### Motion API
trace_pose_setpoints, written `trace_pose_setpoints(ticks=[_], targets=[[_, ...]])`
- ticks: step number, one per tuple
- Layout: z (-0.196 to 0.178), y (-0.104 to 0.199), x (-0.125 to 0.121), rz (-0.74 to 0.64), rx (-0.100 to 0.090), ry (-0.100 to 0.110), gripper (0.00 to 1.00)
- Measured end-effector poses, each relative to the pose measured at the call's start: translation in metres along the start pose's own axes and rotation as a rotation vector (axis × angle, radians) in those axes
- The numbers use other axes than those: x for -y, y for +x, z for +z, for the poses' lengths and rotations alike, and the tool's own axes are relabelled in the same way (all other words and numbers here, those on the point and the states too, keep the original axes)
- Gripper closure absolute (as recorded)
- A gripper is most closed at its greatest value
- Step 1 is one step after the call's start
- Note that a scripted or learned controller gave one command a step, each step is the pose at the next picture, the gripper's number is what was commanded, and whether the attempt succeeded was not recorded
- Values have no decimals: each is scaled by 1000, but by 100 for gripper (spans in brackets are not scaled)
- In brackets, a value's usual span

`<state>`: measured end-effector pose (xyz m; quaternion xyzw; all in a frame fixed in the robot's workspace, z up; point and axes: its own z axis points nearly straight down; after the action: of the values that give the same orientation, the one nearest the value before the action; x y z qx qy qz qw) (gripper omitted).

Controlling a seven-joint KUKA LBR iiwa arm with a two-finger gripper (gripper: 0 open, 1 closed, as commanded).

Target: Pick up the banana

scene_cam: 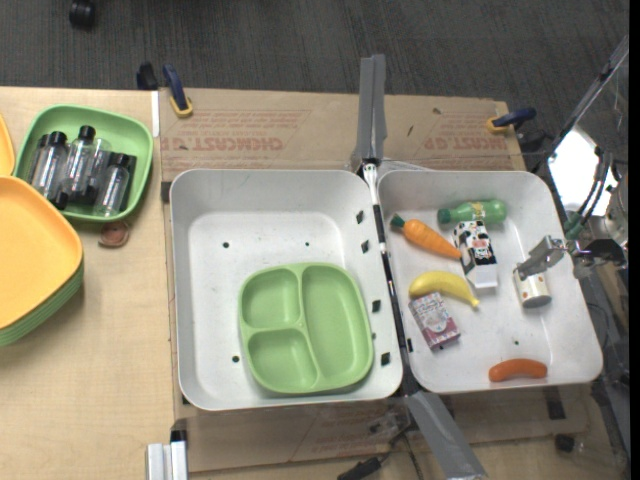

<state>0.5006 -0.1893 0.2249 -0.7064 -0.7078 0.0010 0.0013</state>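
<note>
Leftmost, a green divided tray is seen lying in the left bin. In the right bin, the banana is found between a carrot and a small pink packet. Further right, the end effector is seen above a small white cup; whether it is apart or together cannot be told.

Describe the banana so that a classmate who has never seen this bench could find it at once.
Start at the right-hand white bin. Near its left wall, below the carrot and just above a small pink packet, lies the banana. It is the one plain yellow, curved thing there; the carrot and the sausage are orange.
</note>
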Motion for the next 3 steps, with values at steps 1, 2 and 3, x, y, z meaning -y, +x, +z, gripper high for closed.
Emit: trace_pose_setpoints(ticks=[1,2,3], targets=[[134,-13,-4,-62,0,-2,0],[126,-14,-4,-58,-1,0,100],[104,-33,23,127,0,-1,100]])
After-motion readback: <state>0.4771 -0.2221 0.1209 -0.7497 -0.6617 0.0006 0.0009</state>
